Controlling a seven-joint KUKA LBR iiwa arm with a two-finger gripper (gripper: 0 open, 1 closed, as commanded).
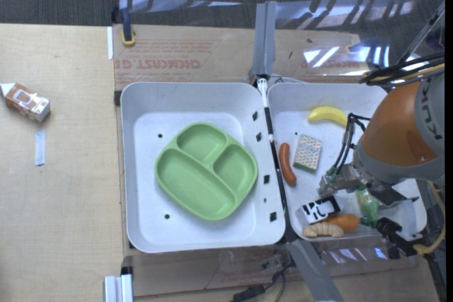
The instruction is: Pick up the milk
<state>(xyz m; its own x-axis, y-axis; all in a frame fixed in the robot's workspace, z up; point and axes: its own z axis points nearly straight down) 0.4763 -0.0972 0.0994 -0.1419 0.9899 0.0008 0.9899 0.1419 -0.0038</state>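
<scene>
I am reaching in from the right and hanging my gripper (338,184) low over the near part of the right bin (296,104). My orange band and grey wrist are covering much of that bin's right side. From this view I cannot tell whether my hand is clenched or released, and I am seeing nothing clearly caught in it.

The milk (320,209), a small black-and-white carton, is lying on the bin floor just below and to the left of my gripper. It looks very close, but I cannot tell whether I am touching it. A carrot (345,223) is lying just beside the milk on its near side, and a pale roll (316,229) is sitting next to the carrot against the bin's front wall.

Farther back, a banana (327,114) is resting near the far wall. A speckled packet (307,153) is lying between the banana and the milk, and a sausage (287,164) is lying beside the packet, by the left wall.

The left bin (131,152) is holding a green plate (205,170). A small box (27,102) is lying on the bench (56,223), well apart from both bins.
</scene>
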